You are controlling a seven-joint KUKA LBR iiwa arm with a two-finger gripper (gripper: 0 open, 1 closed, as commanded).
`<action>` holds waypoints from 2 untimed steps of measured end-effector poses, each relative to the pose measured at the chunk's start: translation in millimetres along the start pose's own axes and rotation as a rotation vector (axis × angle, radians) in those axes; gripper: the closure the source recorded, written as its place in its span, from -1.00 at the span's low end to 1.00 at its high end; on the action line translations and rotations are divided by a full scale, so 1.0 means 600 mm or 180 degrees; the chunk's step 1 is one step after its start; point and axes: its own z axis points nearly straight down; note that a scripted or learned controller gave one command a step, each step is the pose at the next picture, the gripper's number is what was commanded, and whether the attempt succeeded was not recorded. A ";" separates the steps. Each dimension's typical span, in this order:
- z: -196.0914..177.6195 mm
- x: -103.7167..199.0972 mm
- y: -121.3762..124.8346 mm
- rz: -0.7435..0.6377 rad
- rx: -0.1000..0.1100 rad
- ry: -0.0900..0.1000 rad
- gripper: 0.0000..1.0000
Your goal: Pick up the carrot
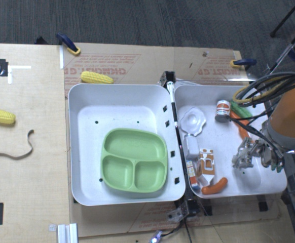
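Carrot (240,118): seen in the right bin (213,88), in its far right part, just beside a small can (222,110); green top toward the far wall, orange body running down and to the right
Carrot cover: partly crossed by the cables (259,89) that hang from the arm, so the tip end is not clearly made out
Long axis: slanted, from upper left at the leaves to lower right at the tip, pointing roughly toward the gripper
Gripper (251,155): seen low over the right bin floor, nearer the camera than the carrot and a little to its right
Key relation: the carrot is judged to lie up and slightly left of the gripper, near but apart; no contact is seen
Gripper state: whether it is open or closed is not made out in the tangle of metal; nothing is seen held in it
Arm (292,116): reached in from the right, orange band above the wrist, wrist turned down toward the bin
Likely need: a short shift toward the far wall, with the wrist turned across the slanted axis, is judged necessary
Risk: an orange sausage (214,186) lies by the near wall and could be mistaken for the target; the can may be knocked
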 end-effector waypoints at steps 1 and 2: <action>0.000 0.000 0.000 0.0000 -0.0001 0.0001 -1.00; 0.016 -0.099 -0.041 -0.0290 -0.0002 0.0001 -1.00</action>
